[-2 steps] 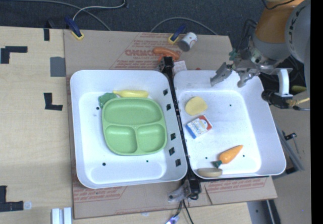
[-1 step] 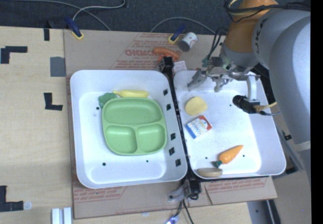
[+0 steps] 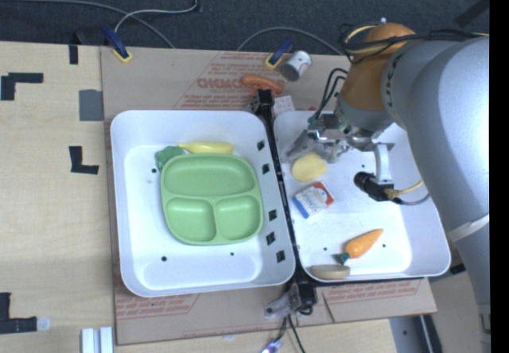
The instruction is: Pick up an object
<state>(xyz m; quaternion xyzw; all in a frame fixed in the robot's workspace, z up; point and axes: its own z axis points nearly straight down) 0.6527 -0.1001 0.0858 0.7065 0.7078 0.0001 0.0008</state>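
Gripper (image 3: pixel 316 145) just above yellow lemon (image 3: pixel 308 168), right bin (image 3: pixel 413 252)

Two white bins (image 3: pixel 127 264) on bench (image 3: pixel 48 208)

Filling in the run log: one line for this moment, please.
end effector: low in right bin, by yellow object | carrot: lying loose | green tray: left bin

Light: bright, even, from overhead.
Shadows: soft and short beside the green tray (image 3: pixel 211 196) and carrot (image 3: pixel 364 243).
Glare: mild washout on the white bins (image 3: pixel 131 184).
Focus: fairly sharp at centre; arm (image 3: pixel 445 105) near the lens softly blurred.
Background: dark, dim at top.
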